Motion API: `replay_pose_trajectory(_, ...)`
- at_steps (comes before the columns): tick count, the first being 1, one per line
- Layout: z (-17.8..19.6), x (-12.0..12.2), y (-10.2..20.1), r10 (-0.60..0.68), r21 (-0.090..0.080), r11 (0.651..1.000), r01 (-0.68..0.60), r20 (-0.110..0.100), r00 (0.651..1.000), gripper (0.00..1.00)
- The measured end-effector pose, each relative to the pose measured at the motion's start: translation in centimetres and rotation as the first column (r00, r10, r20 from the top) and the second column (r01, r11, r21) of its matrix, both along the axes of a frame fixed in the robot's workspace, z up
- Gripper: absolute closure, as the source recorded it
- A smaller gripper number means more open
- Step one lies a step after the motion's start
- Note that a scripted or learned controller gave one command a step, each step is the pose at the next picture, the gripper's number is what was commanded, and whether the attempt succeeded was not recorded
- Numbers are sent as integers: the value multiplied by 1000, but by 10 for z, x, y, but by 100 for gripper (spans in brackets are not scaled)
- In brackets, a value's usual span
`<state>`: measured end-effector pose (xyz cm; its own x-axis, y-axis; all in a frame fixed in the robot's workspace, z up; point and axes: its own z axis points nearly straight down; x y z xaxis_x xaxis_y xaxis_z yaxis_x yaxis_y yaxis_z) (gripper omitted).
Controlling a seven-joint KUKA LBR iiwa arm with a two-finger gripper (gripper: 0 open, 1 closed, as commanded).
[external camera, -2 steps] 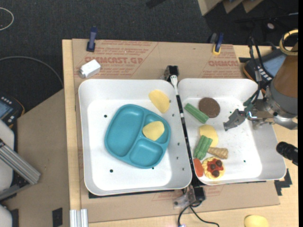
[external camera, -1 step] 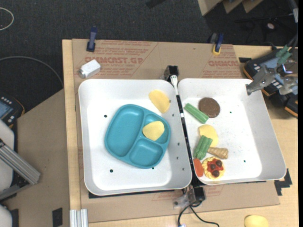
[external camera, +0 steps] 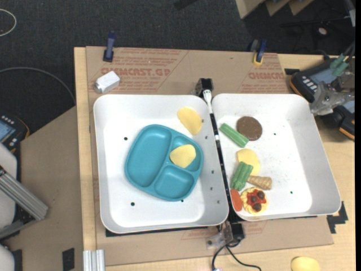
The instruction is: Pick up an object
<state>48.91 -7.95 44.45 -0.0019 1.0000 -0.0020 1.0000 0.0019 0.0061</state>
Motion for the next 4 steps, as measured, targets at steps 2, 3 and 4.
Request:
replay_pose_trajectory(2, -92, -11, -80, -6, 2, 1000, 6, -11, 1000, 100)
replay_pose_trajectory(3, -137, 10, -109, -5, 3, 1000, 5, -11, 1000, 100)
replay_pose_trajectory(4, -201, 62, -146, -3, 1, 1000, 3, -9, 1000, 100)
